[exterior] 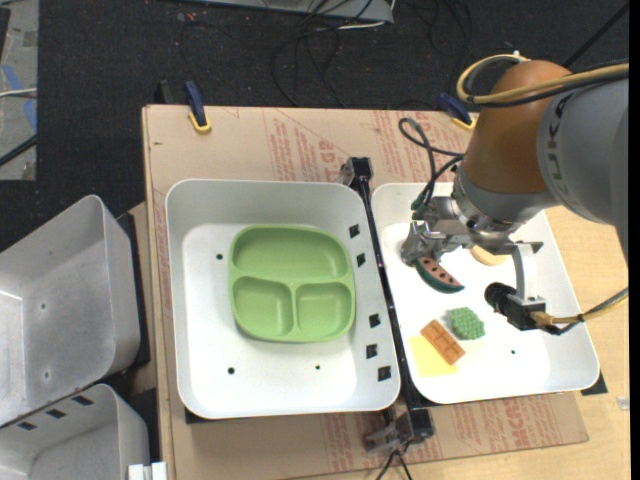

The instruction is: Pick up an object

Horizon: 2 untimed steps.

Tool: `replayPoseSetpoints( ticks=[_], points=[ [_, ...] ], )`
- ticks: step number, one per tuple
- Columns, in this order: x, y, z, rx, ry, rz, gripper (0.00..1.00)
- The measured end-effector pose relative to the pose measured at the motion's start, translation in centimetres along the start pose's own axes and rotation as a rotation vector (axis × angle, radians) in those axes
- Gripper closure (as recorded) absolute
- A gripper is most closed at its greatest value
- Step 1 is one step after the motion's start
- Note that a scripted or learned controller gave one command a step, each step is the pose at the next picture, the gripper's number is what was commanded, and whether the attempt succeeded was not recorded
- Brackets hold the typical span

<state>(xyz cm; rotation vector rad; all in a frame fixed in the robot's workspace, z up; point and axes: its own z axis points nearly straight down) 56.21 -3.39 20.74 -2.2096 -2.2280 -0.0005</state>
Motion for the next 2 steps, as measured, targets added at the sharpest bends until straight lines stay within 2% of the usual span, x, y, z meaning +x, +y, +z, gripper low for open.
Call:
replayPoseSetpoints(
  ticks=[1,2],
  points=[
    [5.4,-1.2,0.2,0.0,0.0,0.0,1.0],
    [10.4,-3.7,-1.8,-0.001,0.0,-0.001,1.0]
  ],
)
